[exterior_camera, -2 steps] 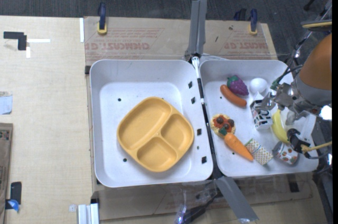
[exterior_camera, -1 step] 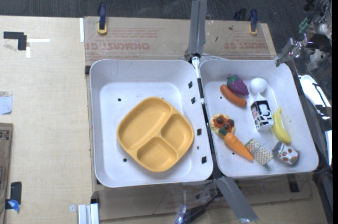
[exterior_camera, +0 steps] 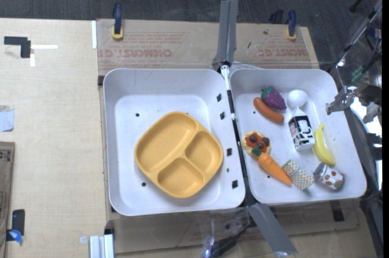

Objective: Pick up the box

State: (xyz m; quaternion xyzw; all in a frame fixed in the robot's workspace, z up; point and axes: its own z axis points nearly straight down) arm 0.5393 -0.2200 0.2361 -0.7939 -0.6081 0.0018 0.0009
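Note:
The box (exterior_camera: 298, 174) is a small carton with a chequered print. It lies flat near the front of the right bin (exterior_camera: 344, 129), tilted at an angle. An orange carrot (exterior_camera: 274, 169) touches its left side. A small spotted can (exterior_camera: 329, 177) lies just to its right.
Further back in the right bin are a banana (exterior_camera: 323, 146), a white bottle (exterior_camera: 300, 124), a pizza slice toy (exterior_camera: 256, 142), a hot dog (exterior_camera: 268, 110) and purple grapes (exterior_camera: 273, 98). The left bin (exterior_camera: 118, 129) holds a yellow divided plate (exterior_camera: 179, 154). Metal fixtures (exterior_camera: 364, 92) stand at the right edge.

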